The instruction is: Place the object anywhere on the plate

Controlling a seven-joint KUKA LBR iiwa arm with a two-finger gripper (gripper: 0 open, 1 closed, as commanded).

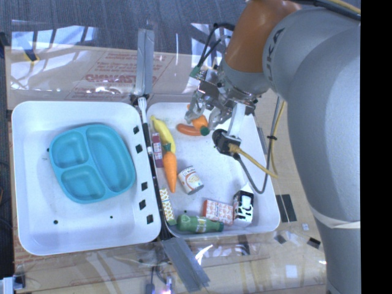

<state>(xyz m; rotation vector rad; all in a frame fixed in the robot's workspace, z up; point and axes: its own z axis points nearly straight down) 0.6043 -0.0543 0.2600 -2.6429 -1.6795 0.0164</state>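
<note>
One orange carrot-like toy (pixel 191 128), seemingly beneath the hand (pixel 202 112).

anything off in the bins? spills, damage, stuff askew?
No spills or damage. The green bottle lies on its side by the right bin's near wall, and the small can is tipped. The blue plate sits flat in the left bin.

Both bins look like smooth moulded white plastic, left bin (pixel 30 182) and right bin (pixel 257 164), slight sheen. Blue plate (pixel 92 162) is smooth plastic, semi-matt; banana (pixel 163 133), carrot (pixel 170 170) and green bottle (pixel 199 224) read as glossy toy plastic, carton (pixel 218 211) as printed card. Arm shell (pixel 318 60) is satin grey with a glossier orange band (pixel 254 26); bench sheet (pixel 73 72) is clear reflective film.
</note>
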